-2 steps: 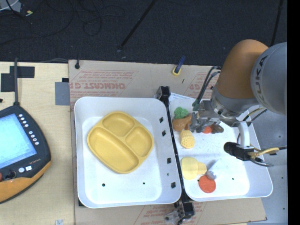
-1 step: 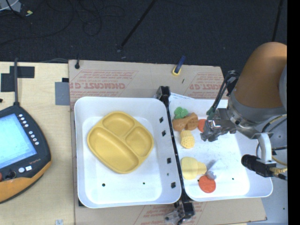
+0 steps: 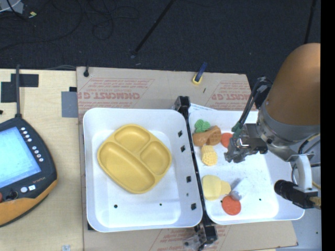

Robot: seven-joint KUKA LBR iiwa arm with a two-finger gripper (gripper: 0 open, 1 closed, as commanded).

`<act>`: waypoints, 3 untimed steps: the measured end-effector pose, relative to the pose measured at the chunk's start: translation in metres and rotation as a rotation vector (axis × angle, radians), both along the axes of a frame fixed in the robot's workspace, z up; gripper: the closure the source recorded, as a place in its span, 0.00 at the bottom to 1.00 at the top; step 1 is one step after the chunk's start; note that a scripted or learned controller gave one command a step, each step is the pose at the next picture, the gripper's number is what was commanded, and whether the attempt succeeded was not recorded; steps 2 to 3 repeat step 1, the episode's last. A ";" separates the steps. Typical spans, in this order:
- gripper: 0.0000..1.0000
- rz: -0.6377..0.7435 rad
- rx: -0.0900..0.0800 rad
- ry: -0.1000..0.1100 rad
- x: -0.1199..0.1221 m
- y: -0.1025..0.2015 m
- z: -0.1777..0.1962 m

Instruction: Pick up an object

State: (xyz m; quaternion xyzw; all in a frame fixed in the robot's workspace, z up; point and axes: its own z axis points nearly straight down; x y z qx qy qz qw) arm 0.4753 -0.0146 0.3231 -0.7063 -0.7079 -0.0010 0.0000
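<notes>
The right bin [image 3: 261, 192] holds several toy foods along its left side: a green piece [image 3: 202, 125], a brown piece [image 3: 207, 137], a yellow corn-like piece [image 3: 209, 155], a pale yellow piece [image 3: 213, 186] and a red-orange piece [image 3: 231, 206]. Another red piece [image 3: 226, 139] lies partly behind the gripper. My gripper [image 3: 236, 153] hangs over the middle of the right bin, just right of the corn piece and below the red piece. Nothing shows between its dark fingers, and the slant of the view hides how they stand.
The left bin [image 3: 99, 124] carries a yellow divided plate [image 3: 134, 157]. A black divider [image 3: 188, 156] runs between the bins. A tablet pendant [image 3: 21, 166] sits at far left. The arm's orange band [image 3: 298, 85] looms over the right bin's far right corner.
</notes>
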 end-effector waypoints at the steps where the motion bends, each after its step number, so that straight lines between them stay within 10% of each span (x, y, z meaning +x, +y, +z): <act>1: 1.00 0.005 0.001 -0.002 0.001 0.071 0.060; 3: 1.00 0.005 0.001 -0.002 0.001 0.071 0.060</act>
